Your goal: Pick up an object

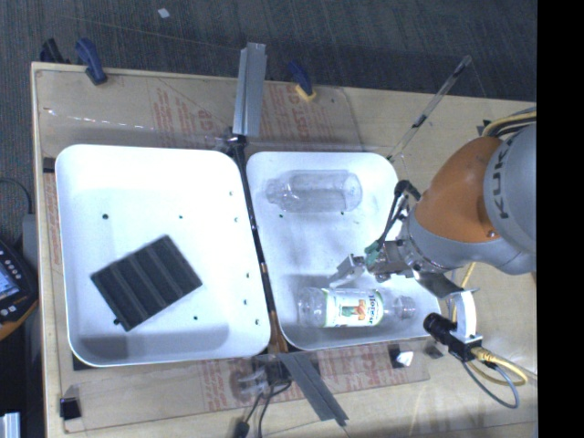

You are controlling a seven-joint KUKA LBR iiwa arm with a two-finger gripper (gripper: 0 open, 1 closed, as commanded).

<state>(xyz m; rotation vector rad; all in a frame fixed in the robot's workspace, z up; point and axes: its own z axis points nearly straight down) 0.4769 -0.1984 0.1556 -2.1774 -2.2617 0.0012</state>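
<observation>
In the right bin (274, 235) two clear plastic bottles lie on their sides. One without a label (313, 192) rests near the far wall. The other, with a white and orange label (356, 307), lies along the near wall. My gripper (362, 265) hangs low over the bin's right half, just above the labelled bottle, and nothing shows between its tips. The grey and orange arm (474, 210) reaches in from the right. In the left bin (82, 176) lies a dark ridged rectangular pad (146, 281), turned at an angle.
A metal divider bar (250, 89) rises between the bins at the far side. Blue clamps (89, 60) grip the bench's far edge. A thin rod (433, 103) slants at the upper right. Cables and a black fitting (456, 334) trail beside the right bin's near corner.
</observation>
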